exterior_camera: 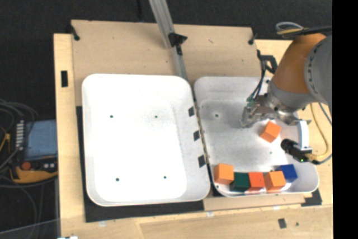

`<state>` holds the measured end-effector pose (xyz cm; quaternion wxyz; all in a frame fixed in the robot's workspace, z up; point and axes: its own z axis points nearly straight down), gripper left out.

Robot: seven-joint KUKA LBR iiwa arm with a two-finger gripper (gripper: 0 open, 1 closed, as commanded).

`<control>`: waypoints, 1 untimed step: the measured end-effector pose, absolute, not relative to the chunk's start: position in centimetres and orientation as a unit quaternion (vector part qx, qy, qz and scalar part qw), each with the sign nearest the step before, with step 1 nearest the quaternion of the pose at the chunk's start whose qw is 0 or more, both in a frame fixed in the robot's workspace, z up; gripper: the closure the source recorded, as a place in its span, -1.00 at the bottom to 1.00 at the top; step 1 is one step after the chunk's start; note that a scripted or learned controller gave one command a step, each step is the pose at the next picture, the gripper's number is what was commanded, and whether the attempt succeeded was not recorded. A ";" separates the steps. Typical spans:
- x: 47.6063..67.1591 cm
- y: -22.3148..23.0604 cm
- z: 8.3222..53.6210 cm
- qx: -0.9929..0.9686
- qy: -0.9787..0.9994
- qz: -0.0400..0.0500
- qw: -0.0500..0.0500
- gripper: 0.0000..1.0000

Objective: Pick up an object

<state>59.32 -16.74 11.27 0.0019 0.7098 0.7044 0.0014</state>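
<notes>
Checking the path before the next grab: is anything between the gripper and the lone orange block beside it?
Nothing visible does. The gripper sits just left of the lone orange block, with only bare floor of the right bin between them.

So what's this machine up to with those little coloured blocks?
A grey robot arm with an orange band reaches from the right over the right-hand white bin. Its gripper hangs above the bin floor, beside a loose orange cube. Whether it holds that cube cannot be told. Along the bin's near edge sit three more orange cubes, a green cube and a blue cube.
</notes>
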 end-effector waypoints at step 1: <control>59.5 -17.7 17.3 0.708 0.706 0.002 0.003 1.00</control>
